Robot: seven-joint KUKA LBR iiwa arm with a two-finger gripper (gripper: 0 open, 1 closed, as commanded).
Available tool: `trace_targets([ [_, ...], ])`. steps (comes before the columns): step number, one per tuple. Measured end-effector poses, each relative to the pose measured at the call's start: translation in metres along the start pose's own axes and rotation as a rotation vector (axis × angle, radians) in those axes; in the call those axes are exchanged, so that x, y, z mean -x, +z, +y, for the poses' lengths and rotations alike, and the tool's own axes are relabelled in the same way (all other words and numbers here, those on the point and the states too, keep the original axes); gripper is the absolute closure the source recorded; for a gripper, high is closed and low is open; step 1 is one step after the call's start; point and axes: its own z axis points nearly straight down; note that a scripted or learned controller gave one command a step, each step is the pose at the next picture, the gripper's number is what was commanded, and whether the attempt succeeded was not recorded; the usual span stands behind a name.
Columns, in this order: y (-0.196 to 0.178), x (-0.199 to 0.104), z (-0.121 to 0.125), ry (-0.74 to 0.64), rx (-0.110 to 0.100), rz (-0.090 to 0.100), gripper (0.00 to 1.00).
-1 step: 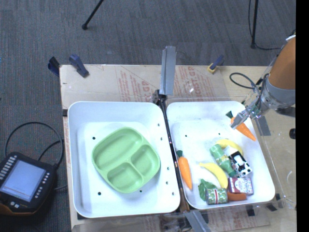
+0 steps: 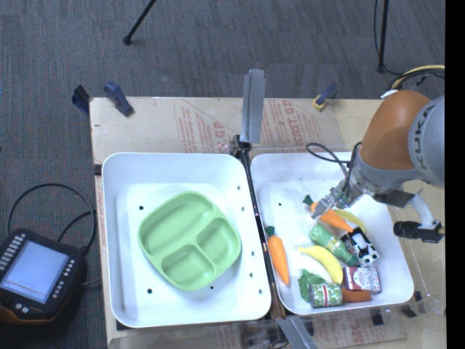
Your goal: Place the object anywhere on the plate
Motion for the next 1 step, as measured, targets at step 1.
trace_targets([
  [1,-0.0830,-0.0924,0.0647,-0.186,0.002,-0.004,1.00],
])
